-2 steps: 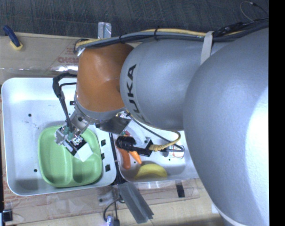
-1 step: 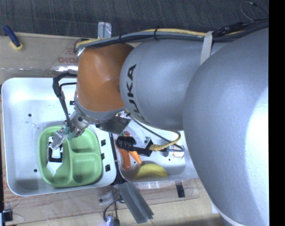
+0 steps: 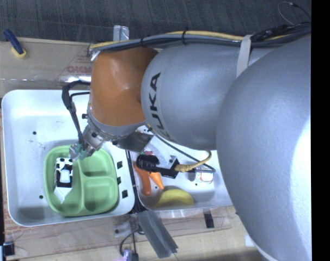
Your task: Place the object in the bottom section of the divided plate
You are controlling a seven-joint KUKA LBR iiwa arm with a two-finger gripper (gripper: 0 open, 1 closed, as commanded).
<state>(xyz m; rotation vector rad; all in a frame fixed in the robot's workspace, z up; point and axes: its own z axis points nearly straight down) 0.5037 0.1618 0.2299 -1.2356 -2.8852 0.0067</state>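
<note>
Two shallow white bins are counted: a left bin (image 3: 23, 118) and a right bin (image 3: 211, 196). One green divided plate (image 3: 97, 194) is shown, within which three sections are marked off. One black-and-white object (image 3: 63, 173) is counted on the plate. One yellow banana (image 3: 175, 198) and one orange item (image 3: 146, 184) are counted in the right bin. One blue-and-yellow item (image 3: 13, 42) is seen at the upper left. One grey arm (image 3: 208, 102), banded once in orange and fitted with one gripper (image 3: 80, 151), is shown.
</note>
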